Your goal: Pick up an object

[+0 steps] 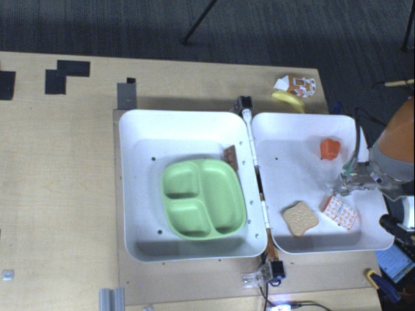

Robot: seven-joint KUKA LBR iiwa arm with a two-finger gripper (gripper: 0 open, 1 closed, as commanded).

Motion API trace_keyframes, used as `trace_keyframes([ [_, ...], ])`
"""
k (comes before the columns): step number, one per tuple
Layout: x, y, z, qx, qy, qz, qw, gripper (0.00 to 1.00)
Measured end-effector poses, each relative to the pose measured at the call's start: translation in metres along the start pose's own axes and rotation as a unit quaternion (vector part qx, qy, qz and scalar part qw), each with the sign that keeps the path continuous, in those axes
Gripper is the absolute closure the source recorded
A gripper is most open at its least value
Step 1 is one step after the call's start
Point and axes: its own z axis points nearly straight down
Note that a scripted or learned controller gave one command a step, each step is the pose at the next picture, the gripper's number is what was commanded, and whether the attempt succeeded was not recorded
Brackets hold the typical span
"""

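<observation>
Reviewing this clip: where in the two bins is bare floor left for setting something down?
Right bin: bare on its left and upper-left, bordered by the orange block and the toast. Crowded at lower right, where the hand hangs by the red-white packet. Left bin: narrow margins around the green tray.

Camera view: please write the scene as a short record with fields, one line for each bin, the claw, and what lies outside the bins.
left bin: green divided plate; small brown item at its right wall
right bin: orange block, toast slice, red-and-white checked packet
claw: over right bin, just above the packet; grip unclear
outside bins: banana and small packet on bench behind right bin
</observation>
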Motion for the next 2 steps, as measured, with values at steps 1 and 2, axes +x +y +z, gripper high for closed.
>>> trace_keyframes([
  [1,0.001,0.000,0.000,0.000,0.000,0.000,1.0000,0.00],
  [2,0.056,-0.040,0.015,-0.003,0.000,-0.001,1.0000,0.00],
])
